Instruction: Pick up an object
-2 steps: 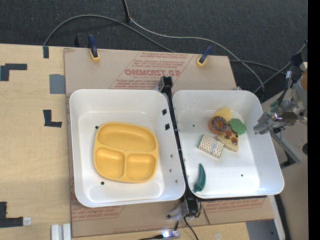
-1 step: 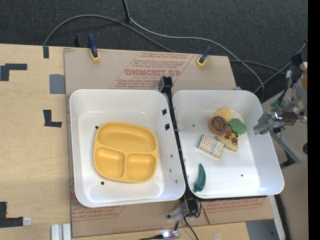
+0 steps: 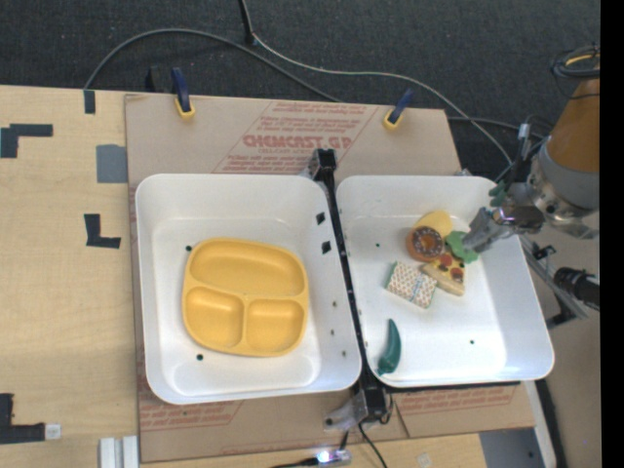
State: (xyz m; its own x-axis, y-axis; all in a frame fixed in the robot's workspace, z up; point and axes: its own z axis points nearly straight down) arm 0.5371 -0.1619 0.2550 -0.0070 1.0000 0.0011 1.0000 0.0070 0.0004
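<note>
Hovering gripper [image 3: 478, 234] touches the toy pizza slice [image 3: 448, 273], fingers obscured.

Both my bins [image 3: 156, 261] are white. The left one carries a yellow divided plate [image 3: 246, 295]. In the right one I see a brown doughnut [image 3: 426, 243] with coloured sprinkles, a tan cracker [image 3: 411, 284] with a checked pattern, a yellow pizza slice [image 3: 448, 273] dotted red, and a teal pepper [image 3: 390, 347]. My arm [image 3: 575, 149] is grey with an orange band.
</note>
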